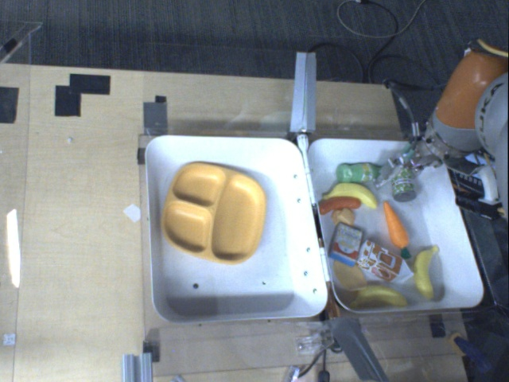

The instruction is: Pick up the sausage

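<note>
1. Gripper (404,175): metallic assembly at the end of the grey arm (477,102) with its orange band, entering from the right. It sits over the upper right part of the right bin (469,289). Whether it is released or clenched cannot be told at this resolution; nothing can be made out in its grasp. Its tip is close to the green item, contact unclear.
2. Sausage (339,204): small reddish-brown piece lying flat near the left wall of the right bin, tucked just under the upper banana. It lies to the left of the gripper and lower in the view, apart from it, with the banana's end between them.
3. Upper banana (352,192): yellow, curved, directly above and touching the sausage.
4. Green item (356,171): lies at the top of the right bin, just left of the gripper.
5. Carrot (395,224): orange, angled, in the middle of the right bin, below the gripper.
6. Small carton (367,255): printed red, white and blue, lying flat below the sausage.
7. Two further bananas: one (426,270) along the right side, one (382,296) along the bottom edge.
8. Left bin (183,297): holds a yellow divided tray (215,212).
9. Tabletop (71,237): light wood, bearing both bins side by side.
</note>
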You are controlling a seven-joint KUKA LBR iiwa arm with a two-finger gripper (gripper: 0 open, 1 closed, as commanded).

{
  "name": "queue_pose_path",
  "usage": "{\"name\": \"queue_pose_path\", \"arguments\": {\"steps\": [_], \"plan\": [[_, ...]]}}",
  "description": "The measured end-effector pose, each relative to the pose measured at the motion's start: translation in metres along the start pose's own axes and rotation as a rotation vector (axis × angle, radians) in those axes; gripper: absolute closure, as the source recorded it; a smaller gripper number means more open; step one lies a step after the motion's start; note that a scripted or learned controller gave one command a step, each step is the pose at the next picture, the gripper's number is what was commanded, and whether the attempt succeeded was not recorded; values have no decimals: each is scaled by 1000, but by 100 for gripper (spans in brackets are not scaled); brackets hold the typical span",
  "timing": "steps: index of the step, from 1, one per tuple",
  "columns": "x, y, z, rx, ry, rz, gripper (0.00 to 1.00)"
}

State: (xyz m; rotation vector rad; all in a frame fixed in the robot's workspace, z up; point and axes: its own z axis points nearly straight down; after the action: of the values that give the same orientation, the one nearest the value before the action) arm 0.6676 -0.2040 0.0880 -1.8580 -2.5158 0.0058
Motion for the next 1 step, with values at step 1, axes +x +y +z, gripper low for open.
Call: {"name": "queue_pose_path", "arguments": {"steps": [1], "plan": [[1,0,1,0,0,-12,0]]}}
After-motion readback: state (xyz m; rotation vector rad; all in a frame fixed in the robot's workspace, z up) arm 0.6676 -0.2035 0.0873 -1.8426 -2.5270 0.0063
